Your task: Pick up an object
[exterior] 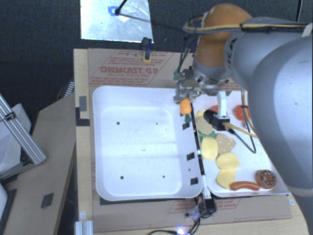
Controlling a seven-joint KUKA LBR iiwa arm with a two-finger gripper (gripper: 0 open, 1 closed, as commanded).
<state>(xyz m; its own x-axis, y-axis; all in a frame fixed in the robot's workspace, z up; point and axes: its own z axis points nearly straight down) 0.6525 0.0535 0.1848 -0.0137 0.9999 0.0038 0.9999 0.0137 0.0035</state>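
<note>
Small orange object (185, 106), smooth and roundish, hangs pinched between the gripper (185, 100) fingers, right over the divider between the two glossy white bins (132, 146). Flat yellow slices (222, 163), a sausage (243, 185) and a donut (266, 178) lie in the right bin.

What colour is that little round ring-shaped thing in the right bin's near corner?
Brown with speckles, a doughnut, in the camera view.

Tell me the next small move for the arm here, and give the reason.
Probably lift the hand straight up a little. A small orange piece sits right at its tip, over the divider between the two bins, and whether it is gripped cannot be made out. A short lift would show that.
</note>
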